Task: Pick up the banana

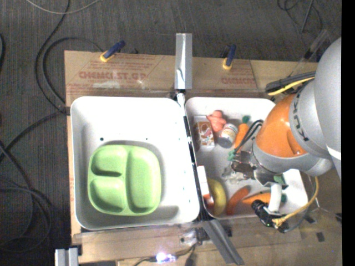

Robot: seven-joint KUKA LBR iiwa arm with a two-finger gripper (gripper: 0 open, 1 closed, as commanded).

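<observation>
banana (217, 197) lies at near-left corner of right bin (299, 190), touching an orange carrot-like piece (238, 197) | gripper (239, 168) hangs just above-right of it, jaw state: cannot tell | advice: descend centred on the yellow body, clear of bin wall

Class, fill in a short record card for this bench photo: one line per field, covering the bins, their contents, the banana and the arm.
left bin: holds a green divided plate
right bin: holds mixed toy food
banana: near the right bin's front left corner, lying flat
beside banana: orange carrot-like piece to its right
far end items: small brown carton, a can
arm: reaches in from the right, over the right bin
gripper: above the bin's middle, not on the banana
</observation>
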